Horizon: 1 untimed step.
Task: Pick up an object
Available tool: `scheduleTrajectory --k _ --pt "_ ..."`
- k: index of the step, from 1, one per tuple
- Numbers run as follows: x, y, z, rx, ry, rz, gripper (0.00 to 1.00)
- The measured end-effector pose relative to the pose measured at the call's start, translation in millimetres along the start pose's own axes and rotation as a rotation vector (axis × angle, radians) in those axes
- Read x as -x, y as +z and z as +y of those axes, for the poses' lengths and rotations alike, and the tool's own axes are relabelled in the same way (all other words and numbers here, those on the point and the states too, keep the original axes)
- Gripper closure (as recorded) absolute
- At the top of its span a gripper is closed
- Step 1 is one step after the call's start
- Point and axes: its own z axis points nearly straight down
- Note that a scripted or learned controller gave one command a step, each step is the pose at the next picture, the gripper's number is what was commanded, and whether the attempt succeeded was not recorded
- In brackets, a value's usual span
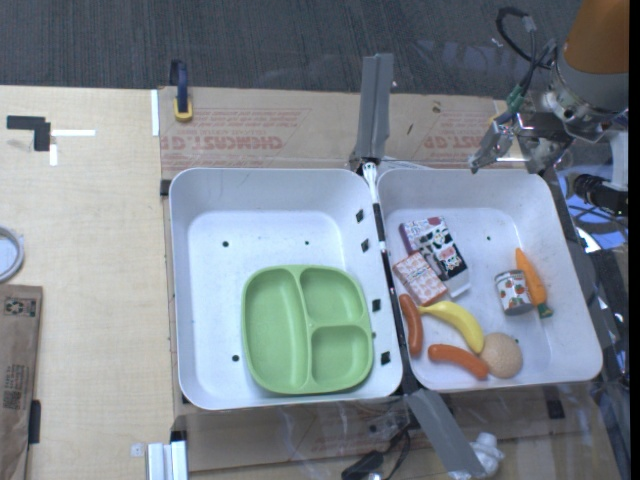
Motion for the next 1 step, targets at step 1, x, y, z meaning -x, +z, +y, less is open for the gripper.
scheduleTrajectory --k 1 --pt "-13.2 70.9 11.5 0.001 0.032 0.0 0.0"
